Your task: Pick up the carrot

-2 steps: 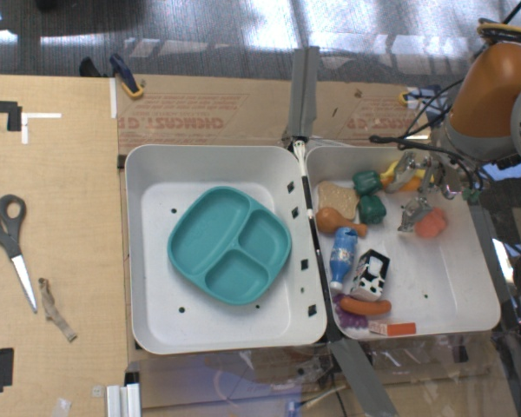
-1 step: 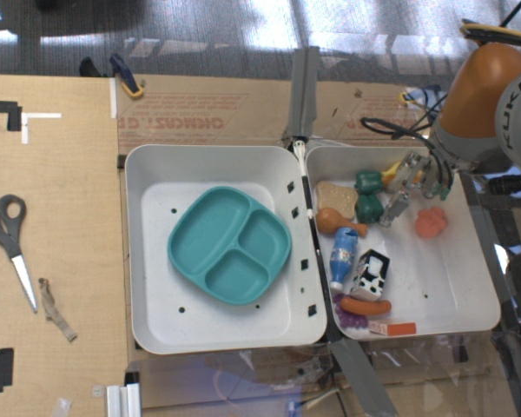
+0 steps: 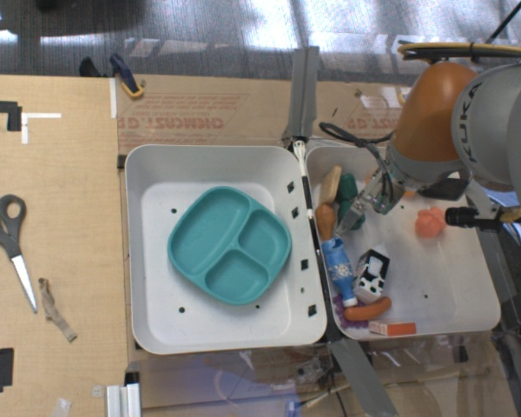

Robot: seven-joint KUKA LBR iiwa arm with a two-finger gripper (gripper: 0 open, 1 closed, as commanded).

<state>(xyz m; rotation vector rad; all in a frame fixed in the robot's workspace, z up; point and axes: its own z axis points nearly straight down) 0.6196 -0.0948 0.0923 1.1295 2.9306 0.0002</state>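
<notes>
The carrot [image 3: 326, 221] is a short orange piece lying against the left wall of the right bin [image 3: 451, 294]. A beige piece [image 3: 331, 183] lies just behind it and a dark green item [image 3: 346, 188] beside that. My gripper [image 3: 361, 208] hangs low over the bin just right of the carrot, close to the green item. The grey arm with its orange band [image 3: 434, 111] reaches in from the upper right. Nothing visibly hangs from the gripper.
The left bin [image 3: 148, 259] holds a teal divided plate [image 3: 231, 245]. The right bin also holds a blue bottle [image 3: 338, 269], a black-and-white toy [image 3: 372, 275], a sausage [image 3: 367, 311], a small orange block [image 3: 392, 328] and a pink lump [image 3: 431, 222]. Scissors [image 3: 10, 237] lie on the bench at left.
</notes>
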